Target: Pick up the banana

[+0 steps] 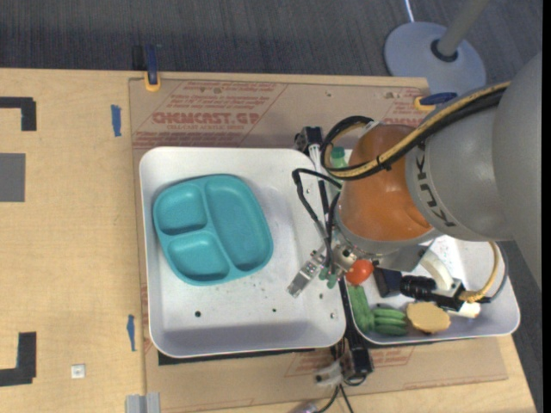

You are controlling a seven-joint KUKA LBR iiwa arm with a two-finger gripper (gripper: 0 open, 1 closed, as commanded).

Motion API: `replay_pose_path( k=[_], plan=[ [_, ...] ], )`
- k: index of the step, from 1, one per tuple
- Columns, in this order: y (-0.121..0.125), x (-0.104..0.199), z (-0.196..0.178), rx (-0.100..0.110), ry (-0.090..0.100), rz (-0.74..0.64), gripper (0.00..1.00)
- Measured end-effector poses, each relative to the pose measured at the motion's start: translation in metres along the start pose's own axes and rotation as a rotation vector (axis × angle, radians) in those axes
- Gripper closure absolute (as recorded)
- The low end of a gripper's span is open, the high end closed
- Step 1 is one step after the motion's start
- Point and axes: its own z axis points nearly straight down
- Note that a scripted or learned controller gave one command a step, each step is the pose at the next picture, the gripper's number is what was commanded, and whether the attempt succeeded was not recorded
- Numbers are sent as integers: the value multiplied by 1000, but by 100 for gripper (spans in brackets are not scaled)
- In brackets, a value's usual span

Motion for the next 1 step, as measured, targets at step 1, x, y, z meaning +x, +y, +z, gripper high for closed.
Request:
replay_pose_path(
  k=[1],
  plan=[
    [0, 0, 0, -1, 0, 11, 0]
  ],
)
